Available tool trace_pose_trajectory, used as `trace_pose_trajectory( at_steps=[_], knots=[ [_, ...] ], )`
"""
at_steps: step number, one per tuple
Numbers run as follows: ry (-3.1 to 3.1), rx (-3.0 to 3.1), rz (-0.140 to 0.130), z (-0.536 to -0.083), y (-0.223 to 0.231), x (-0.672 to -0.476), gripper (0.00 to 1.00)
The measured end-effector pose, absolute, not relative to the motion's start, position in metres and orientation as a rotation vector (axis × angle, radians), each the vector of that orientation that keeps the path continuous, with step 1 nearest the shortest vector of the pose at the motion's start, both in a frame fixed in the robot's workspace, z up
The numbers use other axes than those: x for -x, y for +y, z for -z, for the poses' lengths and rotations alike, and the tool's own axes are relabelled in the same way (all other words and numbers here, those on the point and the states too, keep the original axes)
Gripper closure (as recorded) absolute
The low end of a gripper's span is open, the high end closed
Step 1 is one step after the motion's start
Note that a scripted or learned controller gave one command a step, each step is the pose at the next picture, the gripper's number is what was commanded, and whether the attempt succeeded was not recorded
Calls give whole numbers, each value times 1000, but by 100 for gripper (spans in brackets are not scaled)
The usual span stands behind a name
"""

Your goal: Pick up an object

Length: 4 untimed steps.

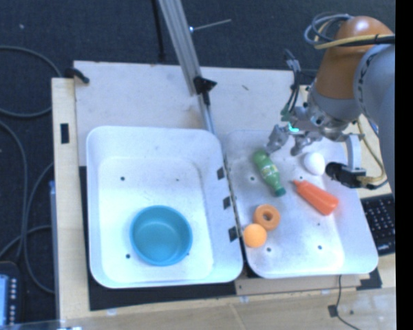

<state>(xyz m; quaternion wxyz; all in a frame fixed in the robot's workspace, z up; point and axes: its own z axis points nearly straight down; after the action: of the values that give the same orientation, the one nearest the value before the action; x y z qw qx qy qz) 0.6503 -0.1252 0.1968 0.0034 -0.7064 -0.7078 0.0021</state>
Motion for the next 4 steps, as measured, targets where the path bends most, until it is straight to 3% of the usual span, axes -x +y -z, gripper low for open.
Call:
trace_pose_trajectory(
  at_steps=[1,3,4],
  knots=[
    [-2225,2219,3,-203,-125,-653,0],
    [-2213,2229,-6,-102,-128,-643,0],
    [-2214,2235,5,-118,-129,-645,100]
  ],
)
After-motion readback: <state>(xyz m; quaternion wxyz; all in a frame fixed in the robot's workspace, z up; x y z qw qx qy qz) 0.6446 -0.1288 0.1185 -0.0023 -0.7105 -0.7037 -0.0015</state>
